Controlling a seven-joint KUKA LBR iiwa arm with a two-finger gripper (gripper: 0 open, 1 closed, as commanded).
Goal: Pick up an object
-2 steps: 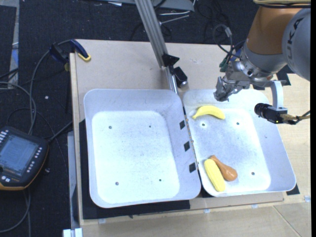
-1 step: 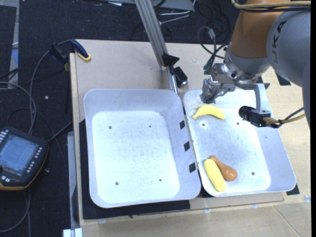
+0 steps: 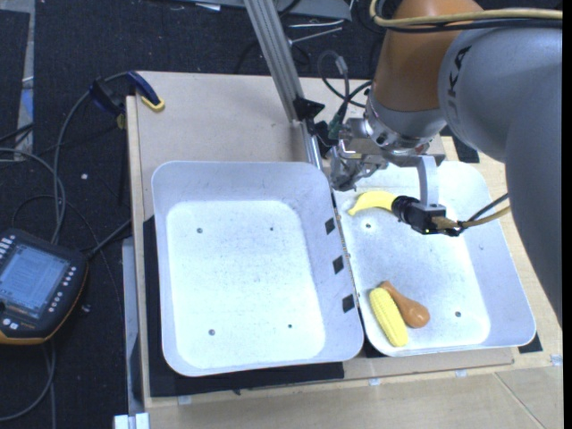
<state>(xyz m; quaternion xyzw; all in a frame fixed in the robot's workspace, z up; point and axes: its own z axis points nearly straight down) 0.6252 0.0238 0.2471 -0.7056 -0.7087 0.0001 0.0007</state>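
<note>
In the right bin (image 3: 500,266) a yellow banana (image 3: 371,203) lies near the far left corner. A yellow corn cob (image 3: 388,316) and an orange-brown gourd-shaped piece (image 3: 405,306) lie together at the near left of that bin. My gripper (image 3: 347,175) hangs over the bin's far left corner, just left of and above the banana. Nothing shows between its fingers.
The left bin (image 3: 170,239) sits beside the right one, their rims meeting in the middle. A metal rail (image 3: 275,47) slants up behind the bins. A blue and yellow clamp (image 3: 143,89) sits at the bench's far left corner. A teach pendant (image 3: 31,284) lies off the bench at left.
</note>
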